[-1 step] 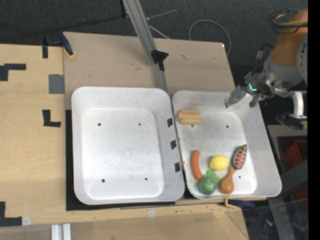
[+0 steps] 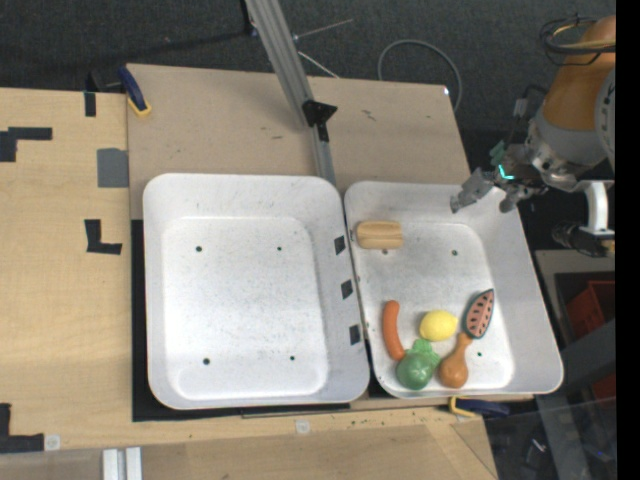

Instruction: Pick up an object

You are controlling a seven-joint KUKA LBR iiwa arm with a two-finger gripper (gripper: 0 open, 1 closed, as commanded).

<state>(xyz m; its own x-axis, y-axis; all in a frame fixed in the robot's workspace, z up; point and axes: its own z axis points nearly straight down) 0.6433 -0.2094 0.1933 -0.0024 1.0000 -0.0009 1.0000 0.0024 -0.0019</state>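
Right now, you are looking at the hand (image 2: pixel 487 190) hanging over the far right corner of the right bin (image 2: pixel 520 268), its two fingers spread apart and gripping nothing. The things to choose from are all lying in that bin: a tan bread roll (image 2: pixel 379 234) is sitting alone near the far left edge, while an orange carrot (image 2: pixel 392 329), a yellow lemon (image 2: pixel 438 325), a green vegetable (image 2: pixel 416 367), a watermelon slice (image 2: pixel 480 314) and an orange pear (image 2: pixel 454 368) are crowding together at the near end, several touching. They are looking like light, hard plastic toy food, so you are probably dealing with smooth, slippery skins that squirt out of a pinch. The roll is seeming the easiest: it is standing clear of its neighbours, so you could be closing across its short width at the middle. The left bin (image 2: pixel 170 268) on the table (image 2: pixel 60 268) is holding nothing to pick.
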